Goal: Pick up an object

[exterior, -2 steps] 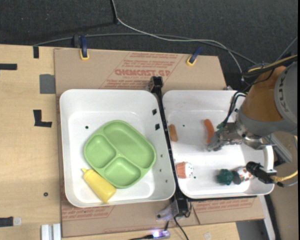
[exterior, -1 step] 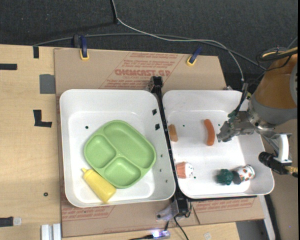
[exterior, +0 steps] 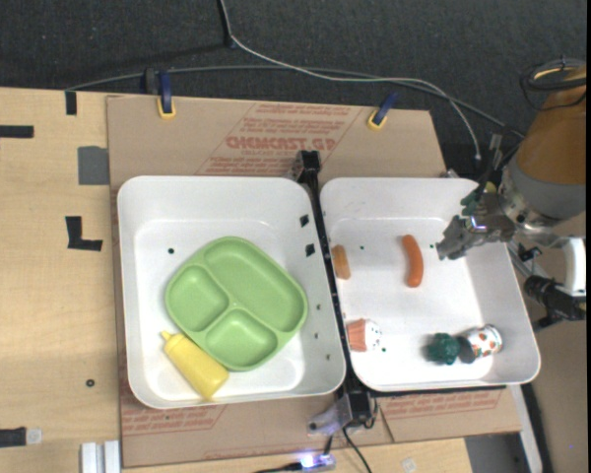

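In the left bin (exterior: 138, 294) a green divided plate (exterior: 236, 302) sits near centre, with a yellow bottle (exterior: 193, 365) touching its edge at about 7 o'clock; both lie far from the arm and are unlikely targets. Crossing into the right bin (exterior: 414, 377), a small orange piece (exterior: 341, 262) hugs the wall at 9 o'clock, and an orange-and-white toy (exterior: 362, 335) sits at 7 o'clock, also tight to the wall, where a finger could jam against the side. An orange sausage (exterior: 412, 261) lies near the bin's centre, the likeliest pick. A dark green item (exterior: 442, 348) and a white speckled toy (exterior: 483, 341) crowd together at 5 o'clock; a grab there could catch both or neither. The gripper (exterior: 453, 241) hovers at 3 o'clock, just beside the sausage and holding nothing; how wide it stands I cannot tell. The sausage, being round, might roll away under an off-centre closing.
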You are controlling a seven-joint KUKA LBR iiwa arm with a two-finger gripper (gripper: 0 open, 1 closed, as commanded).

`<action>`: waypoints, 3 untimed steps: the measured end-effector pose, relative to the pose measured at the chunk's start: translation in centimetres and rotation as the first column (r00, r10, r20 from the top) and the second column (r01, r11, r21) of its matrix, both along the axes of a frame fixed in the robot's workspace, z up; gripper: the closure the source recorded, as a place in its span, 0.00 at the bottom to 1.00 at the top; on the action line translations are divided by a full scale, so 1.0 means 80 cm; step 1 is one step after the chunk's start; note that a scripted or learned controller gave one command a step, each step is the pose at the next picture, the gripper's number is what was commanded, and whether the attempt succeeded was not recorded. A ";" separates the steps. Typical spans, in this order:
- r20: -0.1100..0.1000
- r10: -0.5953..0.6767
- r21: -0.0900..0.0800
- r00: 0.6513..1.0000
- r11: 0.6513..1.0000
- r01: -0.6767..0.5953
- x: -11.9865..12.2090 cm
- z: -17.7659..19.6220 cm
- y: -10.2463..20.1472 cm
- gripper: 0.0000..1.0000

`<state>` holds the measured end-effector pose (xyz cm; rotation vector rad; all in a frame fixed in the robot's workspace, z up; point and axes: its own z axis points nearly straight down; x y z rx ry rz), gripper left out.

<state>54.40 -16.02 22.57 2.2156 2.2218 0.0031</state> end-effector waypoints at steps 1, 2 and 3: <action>0.000 -0.001 0.000 1.000 1.000 0.001 0.007 0.055 -0.004 1.00; -0.006 0.003 0.002 1.000 1.000 -0.003 -0.003 0.046 0.074 1.00; -0.006 0.005 0.003 1.000 1.000 -0.005 -0.002 0.045 0.150 1.00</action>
